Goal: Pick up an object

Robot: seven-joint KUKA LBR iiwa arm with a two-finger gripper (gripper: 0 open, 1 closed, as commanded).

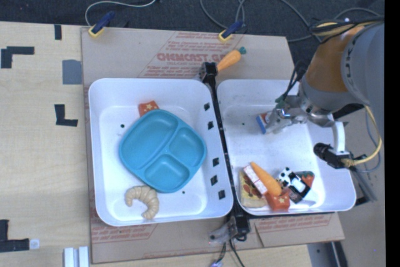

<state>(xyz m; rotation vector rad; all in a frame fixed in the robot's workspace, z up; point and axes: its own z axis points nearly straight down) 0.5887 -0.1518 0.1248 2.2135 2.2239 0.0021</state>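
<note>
— Looking down from the top camera, how many white bins do you count?

— Two. The left bin and the right bin sit side by side, touching in the middle, on a brown cardboard sheet.

— What is in the left one?

— Three things. One blue plate with three little sections lies in the middle. One small red block pokes out just behind it. One pale croissant lies near the front edge.

— And the right one?

— A little pile sits in the front corner. I see one orange carrot, one red piece, one flat sandwich-like thing, and one black and white toy. They all touch each other.

— Where is the arm?

— One grey arm with an orange band comes in from the right. Its gripper is low over the back of the right bin, well away from the pile.

— Does it hold something?

— A small blue thing shows right at the tip. I cannot tell if the tip is wide or closed, or if it really grips the blue thing.

— Anything outside the bins?

— One orange carrot-shaped toy lies on the cardboard behind the bins. Two clamps with yellow and blue handles hold the cardboard's back edge.
</note>
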